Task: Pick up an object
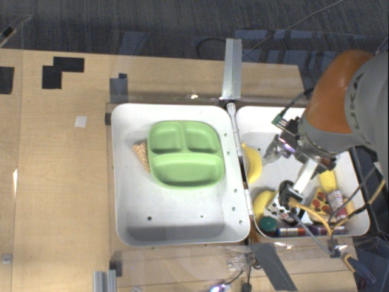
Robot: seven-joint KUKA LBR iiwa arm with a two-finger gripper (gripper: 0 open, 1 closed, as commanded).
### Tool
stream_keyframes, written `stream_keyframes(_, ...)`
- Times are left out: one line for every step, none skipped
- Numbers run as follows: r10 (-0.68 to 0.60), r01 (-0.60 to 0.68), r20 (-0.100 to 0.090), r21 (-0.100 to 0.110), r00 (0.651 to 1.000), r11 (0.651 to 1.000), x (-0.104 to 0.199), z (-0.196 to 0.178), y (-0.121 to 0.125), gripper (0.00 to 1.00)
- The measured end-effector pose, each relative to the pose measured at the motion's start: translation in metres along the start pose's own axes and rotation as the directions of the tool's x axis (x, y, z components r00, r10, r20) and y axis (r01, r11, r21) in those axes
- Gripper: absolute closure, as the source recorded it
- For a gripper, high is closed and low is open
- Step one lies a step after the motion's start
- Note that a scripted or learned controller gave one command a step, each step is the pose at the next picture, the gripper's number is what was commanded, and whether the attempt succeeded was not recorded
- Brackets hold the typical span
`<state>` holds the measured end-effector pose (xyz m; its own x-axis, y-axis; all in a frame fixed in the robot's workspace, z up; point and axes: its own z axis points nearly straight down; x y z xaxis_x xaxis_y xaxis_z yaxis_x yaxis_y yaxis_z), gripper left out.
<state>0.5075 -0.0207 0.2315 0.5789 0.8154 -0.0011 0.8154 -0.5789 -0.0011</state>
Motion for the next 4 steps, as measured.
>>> stream_keyframes(-0.147, 0.147, 0.001, 0.001, 0.989, 0.989, 0.041, 0.05, 0.09, 0.0)
stream_keyframes(-0.338, 0.338, -0.001, -0.001, 0.941, 0.941, -0.008, 0.14, 0.119, 0.0)
stream_keyframes(-0.361, 0.361, -0.004, -0.018, 0.932, 0.932, -0.076, 0.141, 0.083, 0.0)
stream_keyframes(-0.512, 0.512, 0.0, -0.003, 0.859, 0.859, -0.016, 0.087, 0.133, 0.0)
